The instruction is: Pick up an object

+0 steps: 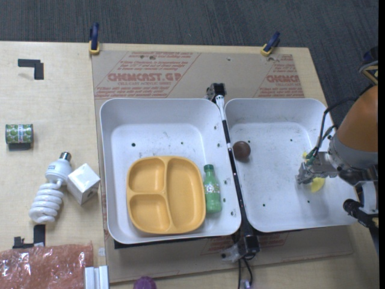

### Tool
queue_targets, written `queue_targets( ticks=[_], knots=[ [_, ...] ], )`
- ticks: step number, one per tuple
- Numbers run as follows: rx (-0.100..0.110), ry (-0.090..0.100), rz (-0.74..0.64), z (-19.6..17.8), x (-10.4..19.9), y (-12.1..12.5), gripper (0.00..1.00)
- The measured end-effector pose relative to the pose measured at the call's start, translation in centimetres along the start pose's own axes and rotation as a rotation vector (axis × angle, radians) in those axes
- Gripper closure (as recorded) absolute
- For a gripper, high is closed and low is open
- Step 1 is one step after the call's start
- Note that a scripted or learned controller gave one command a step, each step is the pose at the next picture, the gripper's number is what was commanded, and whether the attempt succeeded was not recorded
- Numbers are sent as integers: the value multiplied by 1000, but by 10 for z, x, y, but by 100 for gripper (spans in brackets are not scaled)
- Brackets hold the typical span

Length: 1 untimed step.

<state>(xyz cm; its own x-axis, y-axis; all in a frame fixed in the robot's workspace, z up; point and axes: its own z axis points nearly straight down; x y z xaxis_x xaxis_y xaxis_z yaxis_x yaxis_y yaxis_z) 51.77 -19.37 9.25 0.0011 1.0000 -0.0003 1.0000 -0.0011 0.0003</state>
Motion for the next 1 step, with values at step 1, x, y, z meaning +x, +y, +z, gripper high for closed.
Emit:
queue_targets(
  ticks=[1],
  knots=[
    [0, 0, 0, 0, 13, -13, 100]
  ],
)
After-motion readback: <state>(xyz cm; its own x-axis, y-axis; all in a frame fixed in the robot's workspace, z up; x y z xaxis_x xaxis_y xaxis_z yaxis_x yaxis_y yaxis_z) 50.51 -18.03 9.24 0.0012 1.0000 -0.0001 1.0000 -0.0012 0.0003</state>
